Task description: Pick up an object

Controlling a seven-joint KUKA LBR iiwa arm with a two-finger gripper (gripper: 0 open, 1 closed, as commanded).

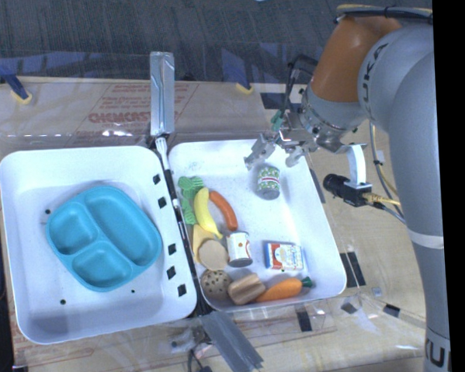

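Overhead, the grey two-finger gripper [276, 149] hangs with its fingers spread apart over the far edge of the right white bin [321, 215], gripping nothing. Just beneath it a small green-patterned round can [268, 181] lies on the bin floor, apart from the fingertips. Toward the near edge sit a yellow banana [203, 210], an orange carrot [281, 289] and a small red-and-white box [283, 256]. A blue divided plate [103, 237] rests in the left white bin [29, 309].
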